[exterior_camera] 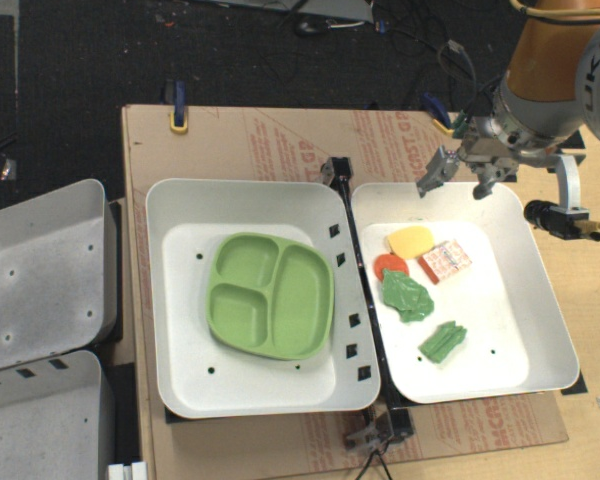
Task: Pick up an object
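From the overhead camera you see two shallow white plastic bins side by side on a brown cardboard-covered bench (230,133). The left bin (170,208) carries a smooth, glossy lime-green plate (272,295), rounded and split into three compartments. In the right bin (540,298) lie five small objects close together: a smooth yellow rounded piece (411,240), a red-and-white patterned block (446,260), an orange-red rounded piece (389,265) touching a crumpled dark green leafy piece (408,295), and a ridged green piece (443,341) set a little apart. Your tool (461,179) hangs above the right bin's far edge, fingers spread wide, with nothing between them.
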